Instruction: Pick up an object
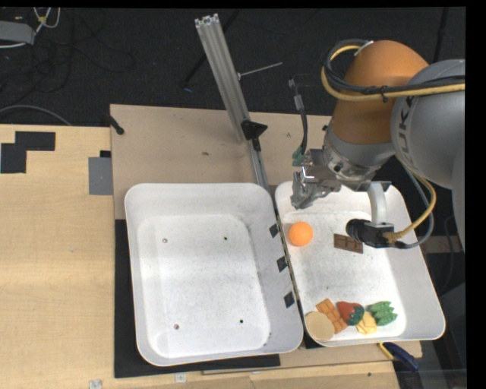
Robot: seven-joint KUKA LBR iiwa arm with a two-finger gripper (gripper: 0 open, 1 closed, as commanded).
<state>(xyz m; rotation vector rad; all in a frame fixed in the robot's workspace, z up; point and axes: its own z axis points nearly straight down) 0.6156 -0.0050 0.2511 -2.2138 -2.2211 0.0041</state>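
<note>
We see two white bins (199, 199) of smooth matt plastic, a pale wood-look table (53, 258), a ribbed metal rail (228, 83), a glossy orange band (376, 91), a smooth orange ball (301, 234)

A slanted aluminium rail (230, 91) crosses the tan board (175, 144) (cables (30, 23) behind).

Two bins side by side: left bin (199, 273), right bin (414, 300). Gripper (302, 191) over right bin's far left corner. Ball (301, 234) in right bin, near its left wall, just in front of gripper. Small block (348, 244) right of ball. Toy food cluster (353, 317) at right bin's near edge.
</note>
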